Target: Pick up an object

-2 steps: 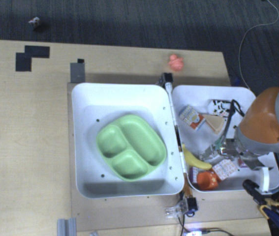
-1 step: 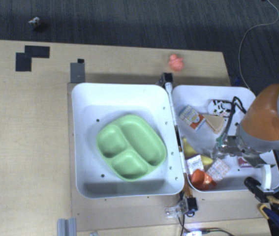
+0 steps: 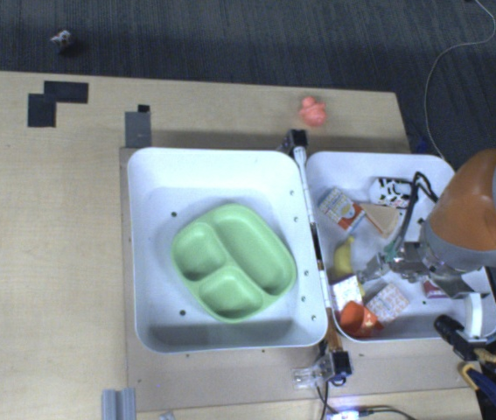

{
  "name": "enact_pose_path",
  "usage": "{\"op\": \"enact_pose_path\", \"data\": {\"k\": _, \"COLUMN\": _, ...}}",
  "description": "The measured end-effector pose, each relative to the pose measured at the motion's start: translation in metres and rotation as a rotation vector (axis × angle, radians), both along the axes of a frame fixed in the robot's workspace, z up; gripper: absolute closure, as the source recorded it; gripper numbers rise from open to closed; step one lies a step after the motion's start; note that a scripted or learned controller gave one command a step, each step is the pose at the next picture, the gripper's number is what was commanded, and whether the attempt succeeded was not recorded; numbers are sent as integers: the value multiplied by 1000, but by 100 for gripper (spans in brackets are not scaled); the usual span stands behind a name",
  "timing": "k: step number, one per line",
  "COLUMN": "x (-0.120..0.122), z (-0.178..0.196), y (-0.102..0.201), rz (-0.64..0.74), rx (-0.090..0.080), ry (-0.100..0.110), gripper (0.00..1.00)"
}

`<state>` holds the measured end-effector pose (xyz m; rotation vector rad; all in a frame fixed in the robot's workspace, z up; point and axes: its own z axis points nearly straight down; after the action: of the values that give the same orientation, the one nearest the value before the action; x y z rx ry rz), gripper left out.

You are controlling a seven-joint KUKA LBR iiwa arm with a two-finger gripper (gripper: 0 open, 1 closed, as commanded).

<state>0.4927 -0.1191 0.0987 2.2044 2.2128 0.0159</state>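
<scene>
My gripper (image 3: 387,269) hangs low inside the right bin (image 3: 422,166), under the arm's orange band. Its metal fingers sit just above a small checkered packet (image 3: 389,302). A red-orange item (image 3: 358,319) lies by the bin's front left corner, with a red and white box (image 3: 346,290) beside it. A yellow piece (image 3: 343,258) rests near the left wall. Farther back lie a colourful small box (image 3: 338,206), a tan wedge (image 3: 383,220) and a black-and-white patterned item (image 3: 393,189). Whether anything sits between the fingers is too unclear to tell.
The left bin (image 3: 151,261) holds a green divided plate (image 3: 233,260). A pink object (image 3: 313,110) lies on the bench behind the bins. Black cable runs along the arm at the right, and a clip (image 3: 328,370) sits at the front edge.
</scene>
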Motion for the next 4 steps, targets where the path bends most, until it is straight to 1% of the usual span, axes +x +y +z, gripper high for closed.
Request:
{"op": "enact_pose_path", "data": {"k": 1, "x": -2, "z": -10, "y": 29, "rz": -6, "rx": -4, "ry": 4, "gripper": 0}}
{"op": "enact_pose_path", "data": {"k": 2, "x": 60, "z": -11, "y": 28, "rz": -2, "rx": -1, "ry": 9, "gripper": 0}}
{"op": "enact_pose_path", "data": {"k": 3, "x": 62, "z": 0, "y": 30, "rz": 5, "rx": 1, "ry": 5, "gripper": 100}}
{"op": "enact_pose_path", "data": {"k": 4, "x": 62, "z": 0, "y": 30, "rz": 5, "rx": 1, "ry": 5, "gripper": 0}}
